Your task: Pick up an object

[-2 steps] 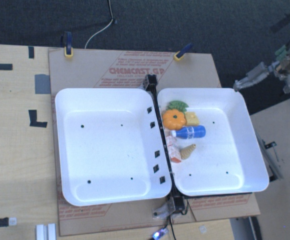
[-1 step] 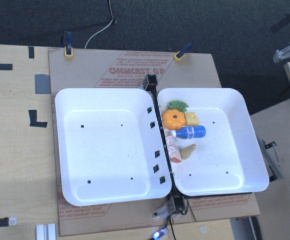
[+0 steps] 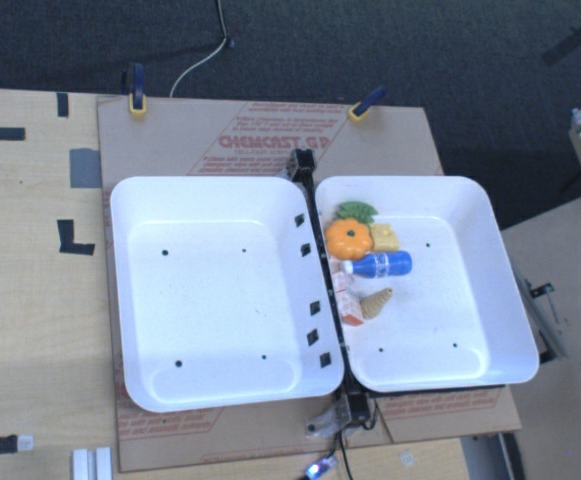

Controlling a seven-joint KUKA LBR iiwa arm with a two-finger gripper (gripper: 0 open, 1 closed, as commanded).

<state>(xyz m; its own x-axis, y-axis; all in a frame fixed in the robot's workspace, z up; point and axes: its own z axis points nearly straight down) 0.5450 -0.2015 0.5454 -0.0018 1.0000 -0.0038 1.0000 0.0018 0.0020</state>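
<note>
**Items bunched in right bin, by the divider**

Two white bins sit side by side on a cardboard sheet (image 3: 270, 138) laid over the wood surface (image 3: 30, 298). Left bin (image 3: 210, 368) has bare white floor w/ a few small dark dots. Right bin (image 3: 470, 338) holds all the objects, clustered at its left edge near the black seam between bins.

Cluster, top to bottom:
- green leafy piece (image 3: 356, 211), at the far end
- orange pumpkin (image 3: 349, 239), touching the green piece, right up against the divider
- yellow block (image 3: 384, 237), just right of the pumpkin, touching it
- blue bottle (image 3: 379, 264), lying on its side, white cap end toward the divider, just below pumpkin & block
- white/red packet (image 3: 346, 298), lying along the divider below the bottle
- tan cone (image 3: 375, 302), tilted, beside the packet, tip pointing down-left

Rest of the right bin floor is bare white.

Two clamps, blue w/ yellow tips, pin the cardboard's far edge: one left (image 3: 135, 88), one right (image 3: 367, 101). A thin cable (image 3: 205, 63) runs over the dark carpet beyond. Black tape marks (image 3: 0, 140) on the wood at left.

Tool state: can't tell.
</note>
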